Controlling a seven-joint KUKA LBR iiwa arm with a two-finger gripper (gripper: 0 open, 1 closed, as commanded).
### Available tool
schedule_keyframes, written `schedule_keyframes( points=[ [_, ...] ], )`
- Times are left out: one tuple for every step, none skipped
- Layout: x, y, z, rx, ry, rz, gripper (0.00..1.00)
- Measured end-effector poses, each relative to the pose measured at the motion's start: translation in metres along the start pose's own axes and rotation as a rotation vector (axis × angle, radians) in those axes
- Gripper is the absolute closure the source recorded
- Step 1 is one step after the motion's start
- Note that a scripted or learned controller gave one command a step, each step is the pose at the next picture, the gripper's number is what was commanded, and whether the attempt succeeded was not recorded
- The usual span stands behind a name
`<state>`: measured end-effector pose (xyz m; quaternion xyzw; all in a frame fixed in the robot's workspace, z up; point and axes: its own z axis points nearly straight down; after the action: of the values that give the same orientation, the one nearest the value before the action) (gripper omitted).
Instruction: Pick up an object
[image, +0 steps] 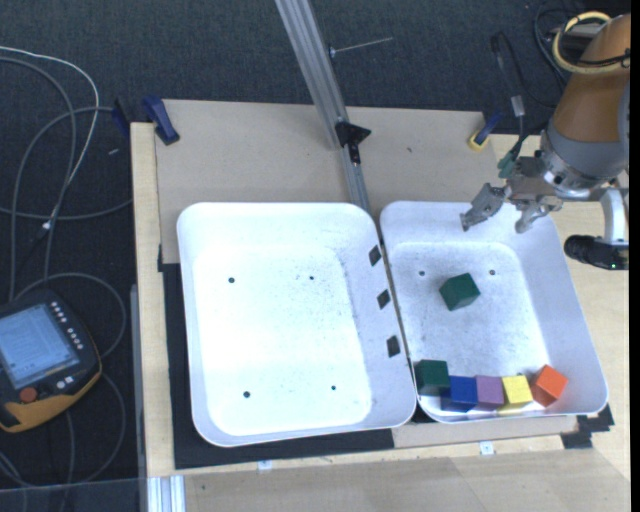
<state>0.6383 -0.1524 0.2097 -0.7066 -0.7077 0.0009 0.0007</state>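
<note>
In the right bin (575, 310), a green cube (459, 291) sits alone near the middle. A row of coloured blocks (490, 387) lines its near wall. Above the far rim, the gripper (505, 213) hangs, fingers spread, holding nothing.

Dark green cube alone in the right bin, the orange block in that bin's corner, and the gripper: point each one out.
Dark green cube (459, 291), camera view, on its top face.
Orange block (550, 383), camera view, on its top face.
Gripper (503, 216), camera view, midway between its spread fingertips.
</note>
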Motion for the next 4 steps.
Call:
schedule_keyframes(
  points=[
    [0.044, -0.044, 0.089, 0.009, 0.005, -0.001, 0.00],
    [0.070, -0.073, 0.112, 0.005, 0.004, 0.001, 0.00],
    [0.069, -0.071, 0.100, -0.003, 0.002, 0.002, 1.00],
    [0.174, -0.066, 0.023, -0.027, 0.040, -0.017, 1.00]
  ],
)
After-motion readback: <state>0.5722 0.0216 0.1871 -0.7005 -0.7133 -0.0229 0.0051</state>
